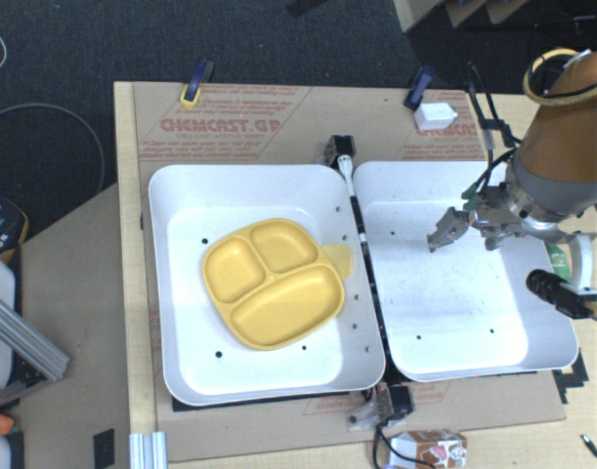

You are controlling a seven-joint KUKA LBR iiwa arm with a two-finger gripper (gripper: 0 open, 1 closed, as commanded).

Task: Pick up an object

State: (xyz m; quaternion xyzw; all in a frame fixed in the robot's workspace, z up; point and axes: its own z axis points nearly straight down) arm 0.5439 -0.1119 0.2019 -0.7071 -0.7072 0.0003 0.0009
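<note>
Overhead view of the bench. The yellow divided plate (272, 282) lies flat at the centre of the left bin (171, 262), one edge reaching toward the 3 o'clock wall. The gripper (471, 229) hangs over the right bin (454, 355), near its 12 o'clock side, well apart from the plate; its fingers (445, 233) appear spread with nothing between them. The step in hand is judged to be the approach. To do it well, the arm should travel toward 9 o'clock across the divider between the bins, clear both bin walls, then descend so that one finger passes outside the plate's raised rim and one inside, since a flat plate offers no other hold.
</note>
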